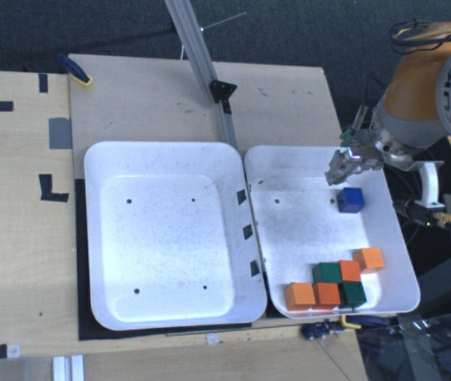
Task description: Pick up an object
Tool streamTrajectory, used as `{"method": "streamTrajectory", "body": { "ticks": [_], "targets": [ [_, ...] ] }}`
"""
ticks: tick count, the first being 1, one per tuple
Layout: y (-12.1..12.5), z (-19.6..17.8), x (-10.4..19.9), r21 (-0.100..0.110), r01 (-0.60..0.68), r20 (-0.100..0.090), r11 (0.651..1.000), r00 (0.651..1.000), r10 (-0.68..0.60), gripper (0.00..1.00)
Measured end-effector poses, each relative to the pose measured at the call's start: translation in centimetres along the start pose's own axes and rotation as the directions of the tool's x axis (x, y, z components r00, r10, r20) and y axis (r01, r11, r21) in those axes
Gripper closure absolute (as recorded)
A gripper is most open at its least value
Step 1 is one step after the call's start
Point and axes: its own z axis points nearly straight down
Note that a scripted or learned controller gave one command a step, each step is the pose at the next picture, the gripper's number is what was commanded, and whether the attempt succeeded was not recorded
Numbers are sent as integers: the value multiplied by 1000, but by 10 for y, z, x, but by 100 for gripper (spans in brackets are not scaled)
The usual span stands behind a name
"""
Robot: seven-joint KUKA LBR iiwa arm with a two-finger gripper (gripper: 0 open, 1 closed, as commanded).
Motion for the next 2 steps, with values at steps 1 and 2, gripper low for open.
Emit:
{"method": "streamTrajectory", "body": {
  "ticks": [1, 2],
  "targets": [
    [-10, 1, 63, 0, 2, -1, 1000, 1000, -2, 100],
    [-13, -4, 108, -1, 2, -1, 1000, 1000, -2, 100]
  ]
}}
